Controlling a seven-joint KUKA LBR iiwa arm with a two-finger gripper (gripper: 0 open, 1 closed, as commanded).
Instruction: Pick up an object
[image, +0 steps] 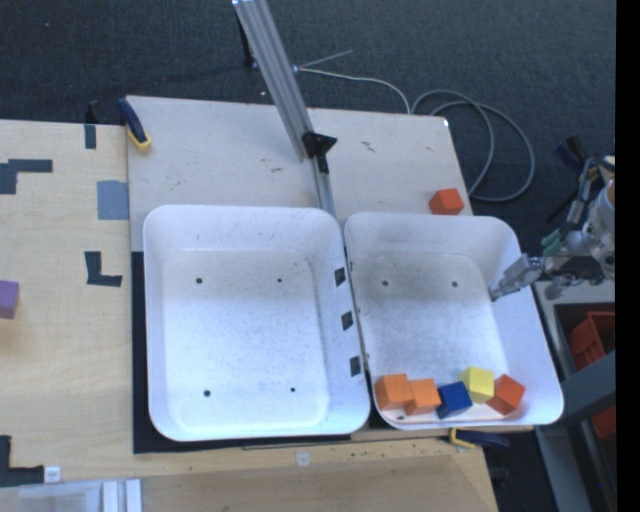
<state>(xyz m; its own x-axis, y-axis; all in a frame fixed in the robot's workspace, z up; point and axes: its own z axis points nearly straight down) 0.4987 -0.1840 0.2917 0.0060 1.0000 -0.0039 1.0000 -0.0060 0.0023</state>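
You see five small cubes clustered along the near edge of the right white bin (520, 300). From left: an orange block (392, 389), a second orange block (423, 396) touching it, a blue block (453, 399) turned at an angle, a yellow block (479, 383) just behind it, and a red-orange block (507, 393) in the near right corner. Another orange cube (446, 202) sits alone on the board beyond that bin's far rim.
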